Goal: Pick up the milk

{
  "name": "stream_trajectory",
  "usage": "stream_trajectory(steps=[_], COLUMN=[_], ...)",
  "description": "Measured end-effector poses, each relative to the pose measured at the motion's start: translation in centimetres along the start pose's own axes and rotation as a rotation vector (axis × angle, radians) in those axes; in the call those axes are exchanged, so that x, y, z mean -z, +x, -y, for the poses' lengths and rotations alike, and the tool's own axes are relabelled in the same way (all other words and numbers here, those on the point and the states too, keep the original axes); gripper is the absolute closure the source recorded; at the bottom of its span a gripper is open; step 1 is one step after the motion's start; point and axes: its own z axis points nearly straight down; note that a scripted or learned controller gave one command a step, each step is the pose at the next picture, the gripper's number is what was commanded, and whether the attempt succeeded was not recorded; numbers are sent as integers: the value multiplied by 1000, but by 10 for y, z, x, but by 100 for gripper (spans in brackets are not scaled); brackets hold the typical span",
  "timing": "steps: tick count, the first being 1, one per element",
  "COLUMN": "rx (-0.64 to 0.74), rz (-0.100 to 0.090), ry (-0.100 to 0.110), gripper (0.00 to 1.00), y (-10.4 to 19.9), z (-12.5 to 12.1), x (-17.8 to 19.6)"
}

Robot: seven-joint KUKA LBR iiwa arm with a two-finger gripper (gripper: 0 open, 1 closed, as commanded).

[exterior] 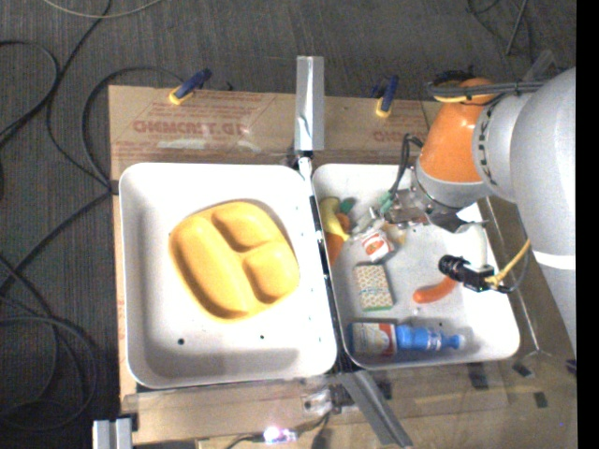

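Observation:
The milk point(374, 245) is a small white carton with a red-orange label. It lies tilted in the upper left part of the right bin point(502, 337). My gripper point(395, 210) hangs under the orange wrist band at the top middle of that bin. It is just above and to the right of the carton, very close to its upper end. The wrist hides the contact area, so I cannot say whether it touches the milk.
Left of the milk lie a banana point(329, 217), an orange piece point(334, 249) and a green item point(348, 206). Below it are a patterned box point(373, 286), a red sausage point(432, 293) and a blue bottle point(412, 338). The left bin point(140, 344) holds a yellow divided plate point(234, 258).

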Motion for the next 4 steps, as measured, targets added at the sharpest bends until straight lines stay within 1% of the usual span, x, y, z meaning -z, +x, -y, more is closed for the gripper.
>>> stream_trajectory(steps=[1, 2, 3, 4], rx=[178, 382, 383, 496], rz=[8, 4, 0, -3], ry=[-12, -6, -11, 1], gripper=[0, 0, 100, 100], y=[4, -32, -30, -44], z=[20, 9, 6, -36], x=[-8, -11, 1, 166])
